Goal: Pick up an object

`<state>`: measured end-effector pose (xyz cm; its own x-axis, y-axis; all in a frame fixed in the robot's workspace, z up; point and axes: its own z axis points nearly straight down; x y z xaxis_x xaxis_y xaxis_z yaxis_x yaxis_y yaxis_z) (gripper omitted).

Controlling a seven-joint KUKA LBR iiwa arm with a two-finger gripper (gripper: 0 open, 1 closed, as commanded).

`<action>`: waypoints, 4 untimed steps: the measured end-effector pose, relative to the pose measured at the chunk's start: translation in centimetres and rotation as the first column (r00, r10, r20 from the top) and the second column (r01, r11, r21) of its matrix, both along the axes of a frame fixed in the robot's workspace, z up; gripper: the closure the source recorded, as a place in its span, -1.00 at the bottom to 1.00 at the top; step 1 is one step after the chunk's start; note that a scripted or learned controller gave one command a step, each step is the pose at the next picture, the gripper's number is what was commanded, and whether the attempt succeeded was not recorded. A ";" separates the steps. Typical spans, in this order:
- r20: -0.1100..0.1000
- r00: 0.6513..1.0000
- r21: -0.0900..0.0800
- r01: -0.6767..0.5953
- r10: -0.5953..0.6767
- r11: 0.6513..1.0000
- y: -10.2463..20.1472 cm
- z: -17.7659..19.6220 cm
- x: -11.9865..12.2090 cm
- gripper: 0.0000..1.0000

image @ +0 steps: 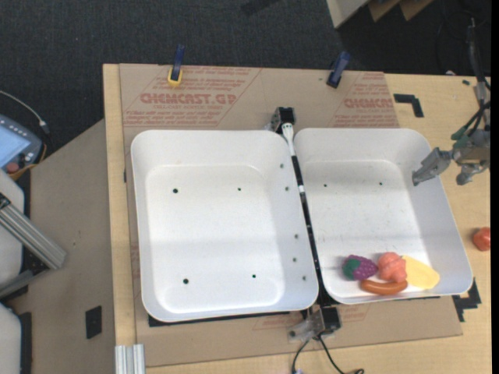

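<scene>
Bench (234,92) is lying under brown cardboard w/ red print, sitting on dark carpet. Two clamps are pinning its far edge: a blue-and-yellow one (177,68) at left, a blue one (338,68) further right. Two shallow white bins are sitting side by side on it, touching along a black seam w/ a small clip (282,119) at the far end and another clip w/ a wire (320,326) at the near end. Left bin (156,209) is showing just four dark dots on its floor. Right bin (437,209) is holding the toys, all bunched in its near-right corner: a purple grape bunch (359,267), a pink-orange lump (392,266) beside it, a yellow piece (422,273) touching that, and an orange-brown sausage (383,287) lying in front.

Gripper (451,164) is hanging over the right bin's far-right rim, well apart from the toys; two grey fingers are standing apart w/ nothing between them. Arm is mostly cut off at the right edge. An orange thing (482,239) is sitting on the bench outside the bin, partly cut off, too small to identify. Gear at the left edge and boards at top right are cropped, hard to make out.
</scene>
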<state>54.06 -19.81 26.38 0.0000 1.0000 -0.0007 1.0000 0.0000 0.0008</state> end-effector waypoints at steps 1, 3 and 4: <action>0.007 1.000 0.000 -0.005 0.005 1.000 5.1 9.2 -5.1 -1.00; -0.006 1.000 0.001 0.003 -0.003 1.000 1.3 4.8 -2.3 1.00; 0.003 1.000 -0.002 0.000 0.000 1.000 1.5 6.2 -2.2 1.00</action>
<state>51.84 -18.36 32.60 0.0001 1.0000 -0.0023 1.0000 -0.0001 0.0037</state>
